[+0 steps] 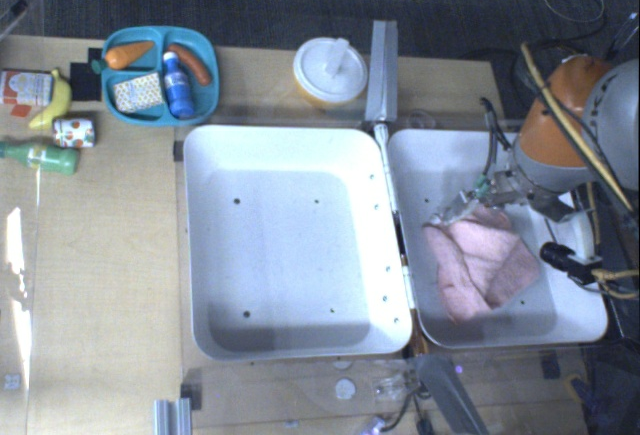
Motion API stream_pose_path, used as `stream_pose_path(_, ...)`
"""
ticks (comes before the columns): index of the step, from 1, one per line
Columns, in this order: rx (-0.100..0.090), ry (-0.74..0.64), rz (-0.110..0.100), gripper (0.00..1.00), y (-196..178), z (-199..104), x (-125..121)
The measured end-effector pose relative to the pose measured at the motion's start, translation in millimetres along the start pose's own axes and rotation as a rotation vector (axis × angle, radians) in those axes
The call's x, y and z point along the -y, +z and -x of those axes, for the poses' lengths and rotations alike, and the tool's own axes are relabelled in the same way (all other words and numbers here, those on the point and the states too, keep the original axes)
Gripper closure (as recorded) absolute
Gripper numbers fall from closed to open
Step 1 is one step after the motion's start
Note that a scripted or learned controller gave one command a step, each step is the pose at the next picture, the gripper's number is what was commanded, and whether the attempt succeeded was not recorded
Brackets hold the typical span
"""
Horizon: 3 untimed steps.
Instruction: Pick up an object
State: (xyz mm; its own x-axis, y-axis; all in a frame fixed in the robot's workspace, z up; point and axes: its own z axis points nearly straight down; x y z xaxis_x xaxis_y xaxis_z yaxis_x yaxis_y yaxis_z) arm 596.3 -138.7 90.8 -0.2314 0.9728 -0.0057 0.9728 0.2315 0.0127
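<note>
The bench carries 2 white bins side by side. A crumpled pink cloth (478, 265) lies in the right bin (575, 323), spread from its middle toward the front edge. The gripper (478, 195) sits low over the cloth's back edge, near the middle of that bin, with the grey arm (600, 123) reaching in from the right; whether its jaws are spread or pinching the fabric I cannot tell. The left bin (290, 243) stands beside it. Near the bench's back left corner sit a blue divided tray (160, 75) of toy food and a yellow-rimmed white lid (330, 71).
</note>
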Motion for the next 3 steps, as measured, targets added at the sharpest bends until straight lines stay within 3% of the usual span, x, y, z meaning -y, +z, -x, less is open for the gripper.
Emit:
stream_pose_path(1,0.001,-0.171,0.004,0.0,-0.7,-42.6,-3.0)
stream_pose_path(2,-0.001,-0.254,0.002,0.0,-0.5,-20.9,-6.0)
stream_pose_path(3,0.003,-0.254,0.01,1.0,-13.0,-21.1,-9.2)
